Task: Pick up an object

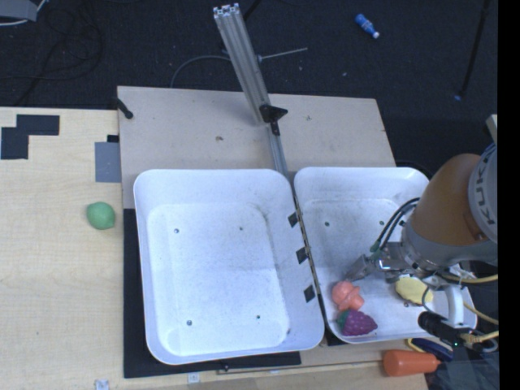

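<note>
In the right bin three small objects lie near the front edge: an orange-pink one, a purple one just in front of it, and a yellow one partly hidden under the arm. My gripper hangs low over the bin's front right part, just above and right of the orange-pink object. The grey wrist and orange band cover the area behind it.
The left bin stands beside the right one. A green ball rests on the wooden bench at the far left. An orange object lies outside the bins at the front right. A metal rail slants in from the back.
</note>
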